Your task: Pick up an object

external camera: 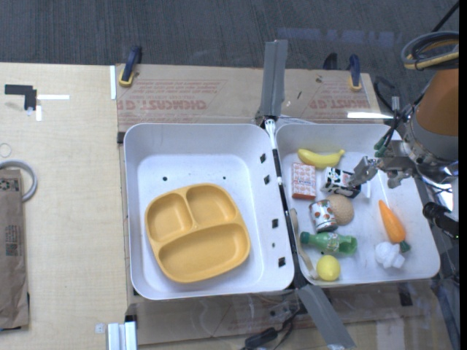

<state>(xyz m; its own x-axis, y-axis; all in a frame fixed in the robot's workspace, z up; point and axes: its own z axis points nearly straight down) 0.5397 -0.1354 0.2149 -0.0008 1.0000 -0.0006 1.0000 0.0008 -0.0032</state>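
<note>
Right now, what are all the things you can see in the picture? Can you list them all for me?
bins: 2, white, side by side on the bench
divided plate: 1, yellow, in the left bin
banana: 1, yellow, right bin, top
small box: 1, red and white, right bin, below the banana
cow toy: 1, black and white, right of the box
can: 1, red and white, right bin, middle
bottle: 1, green, lying below the can
lemon: 1, yellow, right bin, bottom
carrot: 1, orange, right bin, right side
clamps: 2, blue and yellow, on the cardboard above the bins
arm: 1, grey and orange, right
pincer: 1, dark, beside the cow toy
</note>
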